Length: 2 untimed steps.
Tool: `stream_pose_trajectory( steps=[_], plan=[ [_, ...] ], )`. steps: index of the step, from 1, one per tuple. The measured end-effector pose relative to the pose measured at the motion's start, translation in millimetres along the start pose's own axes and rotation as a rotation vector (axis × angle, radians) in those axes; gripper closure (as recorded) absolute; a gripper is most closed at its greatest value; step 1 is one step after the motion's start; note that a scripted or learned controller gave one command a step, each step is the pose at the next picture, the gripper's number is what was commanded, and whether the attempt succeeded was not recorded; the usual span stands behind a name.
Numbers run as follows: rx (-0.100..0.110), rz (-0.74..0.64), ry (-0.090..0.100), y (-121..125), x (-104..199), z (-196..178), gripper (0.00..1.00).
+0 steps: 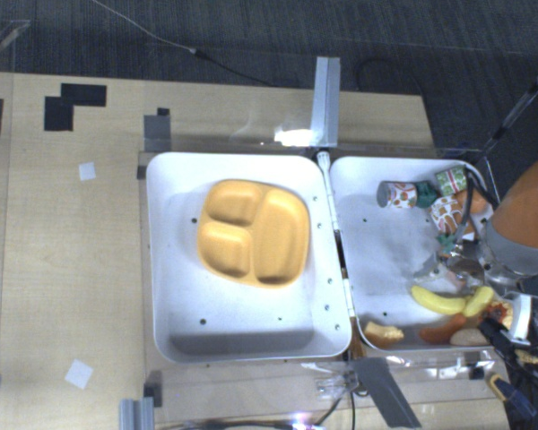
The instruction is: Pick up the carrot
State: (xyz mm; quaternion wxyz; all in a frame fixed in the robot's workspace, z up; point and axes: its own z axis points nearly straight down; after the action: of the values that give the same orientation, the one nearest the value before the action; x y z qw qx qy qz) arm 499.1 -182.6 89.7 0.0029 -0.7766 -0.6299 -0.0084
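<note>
Here the carrot (441, 331) lies roughly left-right along the right bin's (377, 249) near wall.

Both bins (161, 267) are white. The left one carries a yellow-orange sectioned plate (254, 231). In the right bin lie a yellow banana (437, 301), a reddish-brown sausage (441, 331) and a small can (396, 194) — grey-ended, red and white. The arm (524, 222) is grey with an orange band. The table (63, 267) is pale wood, marked with black shapes.
</note>
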Motion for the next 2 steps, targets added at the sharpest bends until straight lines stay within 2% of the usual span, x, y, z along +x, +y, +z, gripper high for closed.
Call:
stream_pose_trajectory(
  steps=[1,2],
  plan=[
    [0.003,0.051,-0.013,-28.2,83.3,-19.2,0.0],
    [-0.002,0.047,-0.015,-26.1,81.9,-29.7,1.0]
  ],
)
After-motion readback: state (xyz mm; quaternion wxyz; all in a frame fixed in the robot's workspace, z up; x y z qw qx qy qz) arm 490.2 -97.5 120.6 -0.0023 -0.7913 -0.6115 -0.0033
